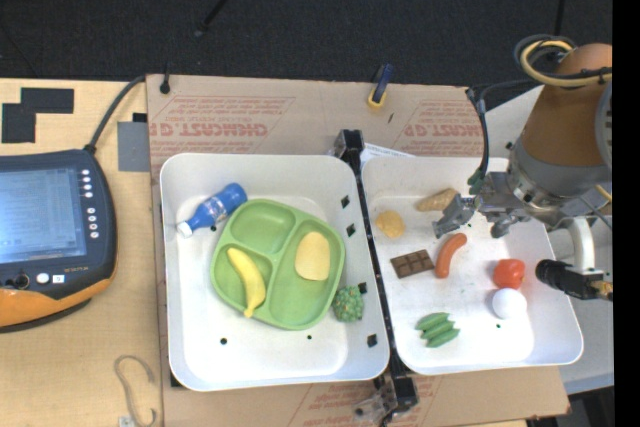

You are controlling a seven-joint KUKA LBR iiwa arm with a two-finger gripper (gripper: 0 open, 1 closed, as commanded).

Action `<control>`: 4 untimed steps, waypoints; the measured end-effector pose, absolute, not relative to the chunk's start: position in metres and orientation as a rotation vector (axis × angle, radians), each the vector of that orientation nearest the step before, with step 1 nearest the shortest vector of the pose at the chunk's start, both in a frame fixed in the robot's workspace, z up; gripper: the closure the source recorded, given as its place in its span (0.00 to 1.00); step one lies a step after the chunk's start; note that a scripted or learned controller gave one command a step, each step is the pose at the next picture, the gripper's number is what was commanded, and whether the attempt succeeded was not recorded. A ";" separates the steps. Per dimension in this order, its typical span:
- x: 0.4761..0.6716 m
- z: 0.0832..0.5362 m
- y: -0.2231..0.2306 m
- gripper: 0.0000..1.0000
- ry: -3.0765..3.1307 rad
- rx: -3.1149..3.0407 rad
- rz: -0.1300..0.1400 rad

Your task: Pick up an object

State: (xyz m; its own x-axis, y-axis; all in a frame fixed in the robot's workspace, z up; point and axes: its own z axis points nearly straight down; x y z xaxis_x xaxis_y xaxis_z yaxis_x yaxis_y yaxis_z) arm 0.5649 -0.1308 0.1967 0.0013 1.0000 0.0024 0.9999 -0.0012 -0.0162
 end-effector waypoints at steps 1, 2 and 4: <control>0.568 0.205 -0.131 0.00 -2.221 -2.220 0.002; 0.559 0.152 -0.137 0.00 -2.217 -2.215 0.008; 0.564 0.091 -0.143 0.00 -2.217 -2.223 -0.003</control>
State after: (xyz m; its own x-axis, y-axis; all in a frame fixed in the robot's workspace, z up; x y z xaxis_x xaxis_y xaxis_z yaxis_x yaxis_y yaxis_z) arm 0.5639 -0.1426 0.0911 0.0029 1.0000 0.0030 1.0000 -0.0029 -0.0002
